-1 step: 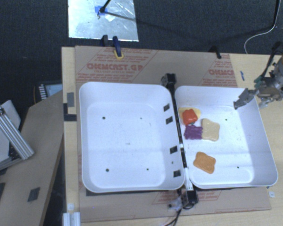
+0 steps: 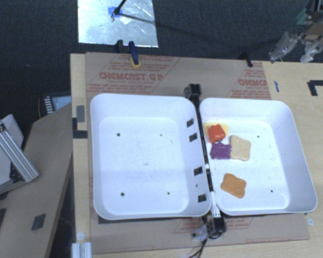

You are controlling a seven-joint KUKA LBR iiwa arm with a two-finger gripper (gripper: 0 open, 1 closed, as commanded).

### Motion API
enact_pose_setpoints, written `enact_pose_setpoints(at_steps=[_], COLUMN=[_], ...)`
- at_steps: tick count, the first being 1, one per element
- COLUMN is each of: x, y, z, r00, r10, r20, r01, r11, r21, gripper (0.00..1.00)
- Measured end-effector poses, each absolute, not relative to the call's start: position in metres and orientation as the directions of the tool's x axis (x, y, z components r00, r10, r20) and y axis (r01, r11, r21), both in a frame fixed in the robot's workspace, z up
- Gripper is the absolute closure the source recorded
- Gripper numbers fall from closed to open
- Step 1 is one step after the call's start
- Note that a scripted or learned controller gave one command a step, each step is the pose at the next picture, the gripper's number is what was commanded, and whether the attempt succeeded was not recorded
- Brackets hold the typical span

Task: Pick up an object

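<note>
Two spread fingers of the hand [image 2: 295,47] hang empty above the bench [image 2: 226,74].

The left bin [image 2: 142,155] lies open from above; in the right bin [image 2: 280,160] four small items cluster near the divider [image 2: 203,149]: red piece [image 2: 216,132], purple piece [image 2: 220,151], beige piece [image 2: 240,148], orange piece [image 2: 233,185]; its right half gives free passage.

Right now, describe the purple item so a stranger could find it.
Look in the right bin, near the divider. The purple item lies below the red piece, touching the beige piece. It is the only purple thing.
</note>
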State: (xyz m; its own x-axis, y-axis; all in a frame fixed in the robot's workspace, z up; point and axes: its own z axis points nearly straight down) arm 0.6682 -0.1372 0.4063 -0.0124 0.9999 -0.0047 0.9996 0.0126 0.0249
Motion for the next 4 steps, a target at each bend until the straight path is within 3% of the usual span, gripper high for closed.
enact_pose_setpoints(at_steps=[1, 2, 3, 4], x=[0.606, 0.585, 0.587, 0.531], y=[-0.145, -0.205, -0.201, -0.207], z=[0.54, 0.536, 0.547, 0.535], r00=[-0.001, 0.005, -0.007, 0.001], r10=[1.0, 1.0, 1.0, 1.0], r20=[-0.005, -0.003, -0.004, -0.001], r01=[1.0, 1.0, 1.0, 1.0], r11=[0.001, -0.005, 0.007, -0.001], r21=[0.02, 0.004, 0.008, 0.002], gripper=[0.0, 0.0, 1.0, 1.0])
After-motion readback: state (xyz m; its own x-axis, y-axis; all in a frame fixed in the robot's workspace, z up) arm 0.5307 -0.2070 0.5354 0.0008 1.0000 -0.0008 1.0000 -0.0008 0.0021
